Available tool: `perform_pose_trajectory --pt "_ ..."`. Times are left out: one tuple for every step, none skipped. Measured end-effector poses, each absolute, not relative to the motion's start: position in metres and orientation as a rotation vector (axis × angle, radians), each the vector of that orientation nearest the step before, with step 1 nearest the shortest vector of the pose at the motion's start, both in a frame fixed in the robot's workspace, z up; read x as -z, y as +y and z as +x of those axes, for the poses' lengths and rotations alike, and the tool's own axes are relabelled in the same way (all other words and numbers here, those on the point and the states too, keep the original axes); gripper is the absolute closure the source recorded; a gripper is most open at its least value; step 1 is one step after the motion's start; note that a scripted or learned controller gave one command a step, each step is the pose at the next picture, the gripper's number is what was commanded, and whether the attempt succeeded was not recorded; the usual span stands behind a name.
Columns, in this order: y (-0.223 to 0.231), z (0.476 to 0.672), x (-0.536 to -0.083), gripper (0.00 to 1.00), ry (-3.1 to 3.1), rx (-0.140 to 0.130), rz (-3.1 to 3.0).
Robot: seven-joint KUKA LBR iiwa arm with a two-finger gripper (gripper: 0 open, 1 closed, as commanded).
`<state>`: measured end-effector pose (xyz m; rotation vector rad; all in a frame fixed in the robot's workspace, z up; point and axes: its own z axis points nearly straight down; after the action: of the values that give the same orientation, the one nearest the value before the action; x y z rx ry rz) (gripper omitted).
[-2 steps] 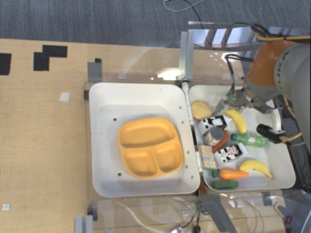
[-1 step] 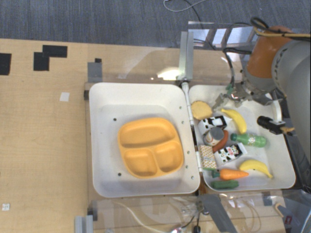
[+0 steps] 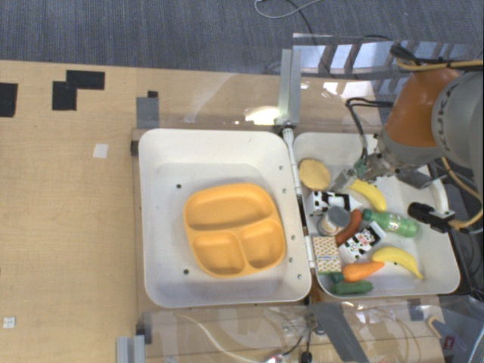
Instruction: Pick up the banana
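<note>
Two yellow bananas lie in the right bin [image 3: 451, 274]. One banana [image 3: 369, 194] is near the bin's middle and the other banana [image 3: 399, 260] is toward the front right. My gripper [image 3: 357, 175] hangs open on the grey arm with its orange band [image 3: 416, 116], right over the upper left end of the middle banana. One grey finger [image 3: 344, 180] points down to the left of that end. Nothing is held between the fingers.
Crowded around the bananas are a tan round bun [image 3: 314, 174], a black-and-white carton [image 3: 330, 201], a small can [image 3: 333, 220], a brown sausage [image 3: 349, 228], a green bottle [image 3: 393, 223], a carrot [image 3: 363, 271] and a green vegetable [image 3: 352, 286]. The left bin [image 3: 162, 165] holds an orange divided plate [image 3: 234, 229].
</note>
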<state>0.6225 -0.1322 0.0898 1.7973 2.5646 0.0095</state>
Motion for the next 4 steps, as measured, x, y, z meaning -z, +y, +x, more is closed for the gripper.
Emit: perform_pose_trajectory --pt "-0.135 0.667 -0.105 0.00 2.716 0.000 1.576" --pt "-0.150 0.648 -0.089 0.00 2.687 -0.006 1.608" --pt "-0.114 0.609 -0.091 0.00 2.808 -0.009 1.382" --pt "-0.108 0.583 -0.092 0.00 2.863 -0.011 1.244"
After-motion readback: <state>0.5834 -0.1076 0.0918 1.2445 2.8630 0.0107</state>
